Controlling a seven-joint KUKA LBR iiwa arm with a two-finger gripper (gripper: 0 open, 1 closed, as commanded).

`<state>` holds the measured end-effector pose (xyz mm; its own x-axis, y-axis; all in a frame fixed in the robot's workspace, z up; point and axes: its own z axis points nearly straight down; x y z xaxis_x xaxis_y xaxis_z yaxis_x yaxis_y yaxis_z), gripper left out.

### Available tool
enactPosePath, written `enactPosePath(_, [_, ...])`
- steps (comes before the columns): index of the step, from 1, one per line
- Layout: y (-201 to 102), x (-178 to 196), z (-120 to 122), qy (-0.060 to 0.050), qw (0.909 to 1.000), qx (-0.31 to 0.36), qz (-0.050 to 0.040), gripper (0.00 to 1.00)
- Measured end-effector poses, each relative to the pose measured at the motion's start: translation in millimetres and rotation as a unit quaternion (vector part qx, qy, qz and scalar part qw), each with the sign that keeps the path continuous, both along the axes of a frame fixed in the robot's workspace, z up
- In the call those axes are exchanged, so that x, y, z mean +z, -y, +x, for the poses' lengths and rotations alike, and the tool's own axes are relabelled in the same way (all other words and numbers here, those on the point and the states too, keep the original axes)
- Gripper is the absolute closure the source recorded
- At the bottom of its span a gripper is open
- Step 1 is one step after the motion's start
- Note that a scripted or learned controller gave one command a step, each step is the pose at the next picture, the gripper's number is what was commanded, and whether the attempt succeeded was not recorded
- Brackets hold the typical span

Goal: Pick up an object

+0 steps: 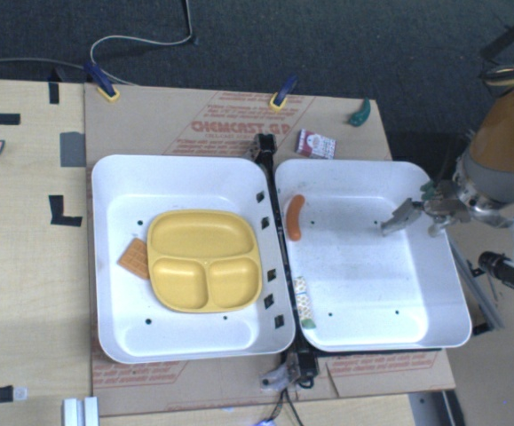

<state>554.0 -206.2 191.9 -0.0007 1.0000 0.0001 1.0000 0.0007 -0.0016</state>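
You've got a small red-and-white packet [315,144] on the cardboard sheet [230,124] at 12 o'clock, a teal bit [359,113] at 1, clamps [283,94] up top.

A robotics lab test station: two shallow white bins [185,171] sit side by side on cardboard sheeting [230,122] clamped to a wooden counter [26,238] marked with black tape [59,209], cables [141,41] trailing over dark carpet [328,25].

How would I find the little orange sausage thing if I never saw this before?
Look at the right white bin. Go to its left wall, near the back corner. The sausage lies there, small, orange and long, the only colourful thing on that bin's floor.
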Motion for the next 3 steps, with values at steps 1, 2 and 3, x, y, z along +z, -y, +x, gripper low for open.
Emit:
enactPosePath(1, [-77,-58,2,0.0,1.0,0.001,0.0006,0.0])
enactPosePath(2, [-91,-97,93,0.0,1.0,0.001,-0.0001,0.0])
enactPosePath(3, [-91,-87,93,0.0,1.0,0.001,-0.0013,1.0])
